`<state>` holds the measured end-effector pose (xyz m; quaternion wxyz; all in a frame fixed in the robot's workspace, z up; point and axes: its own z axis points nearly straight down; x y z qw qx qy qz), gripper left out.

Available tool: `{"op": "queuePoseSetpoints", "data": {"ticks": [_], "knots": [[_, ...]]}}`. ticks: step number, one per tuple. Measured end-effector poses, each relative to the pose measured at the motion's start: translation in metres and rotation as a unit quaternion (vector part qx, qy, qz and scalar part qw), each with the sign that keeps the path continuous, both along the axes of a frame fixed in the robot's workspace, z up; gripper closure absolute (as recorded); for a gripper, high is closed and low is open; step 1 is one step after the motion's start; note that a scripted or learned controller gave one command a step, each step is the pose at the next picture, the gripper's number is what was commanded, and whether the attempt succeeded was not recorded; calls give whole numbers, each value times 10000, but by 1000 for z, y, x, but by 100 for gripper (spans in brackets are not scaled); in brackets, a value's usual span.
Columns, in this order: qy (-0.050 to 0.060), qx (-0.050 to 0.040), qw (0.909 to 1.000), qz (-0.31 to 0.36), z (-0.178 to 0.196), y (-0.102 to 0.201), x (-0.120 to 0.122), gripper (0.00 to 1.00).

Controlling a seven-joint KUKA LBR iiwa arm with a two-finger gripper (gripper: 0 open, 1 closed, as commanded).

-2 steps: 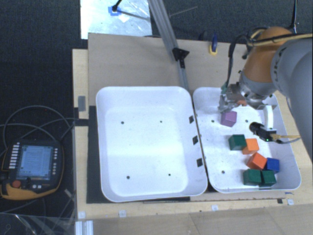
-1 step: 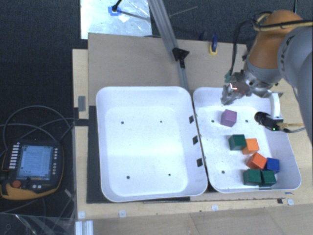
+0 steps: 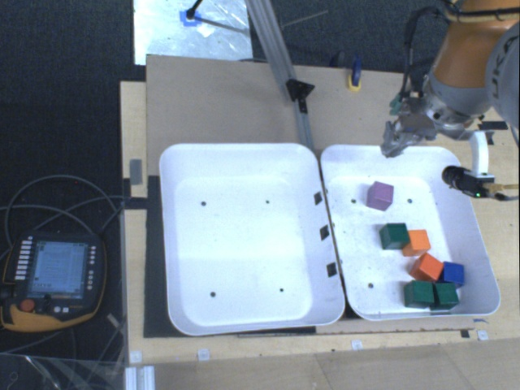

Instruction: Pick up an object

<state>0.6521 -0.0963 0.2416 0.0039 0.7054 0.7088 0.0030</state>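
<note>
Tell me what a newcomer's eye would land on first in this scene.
First, the cluster of coloured blocks in the right bin: a purple block sits alone, apart from the green block, orange block and blue block packed toward the near right corner. Next, the gripper hangs over the right bin's far rim. A teach pendant lies at far left.

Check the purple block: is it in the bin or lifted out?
In. The purple block rests on the right bin floor, apart from the gripper above the far rim.
</note>
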Motion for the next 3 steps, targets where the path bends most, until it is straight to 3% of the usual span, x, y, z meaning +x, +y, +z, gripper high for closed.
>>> {"op": "queuePoseSetpoints", "data": {"ticks": [1,3], "knots": [[30,1,10000,-1,1,0,1,100],[52,17,10000,24,-19,97,-27,100]]}}
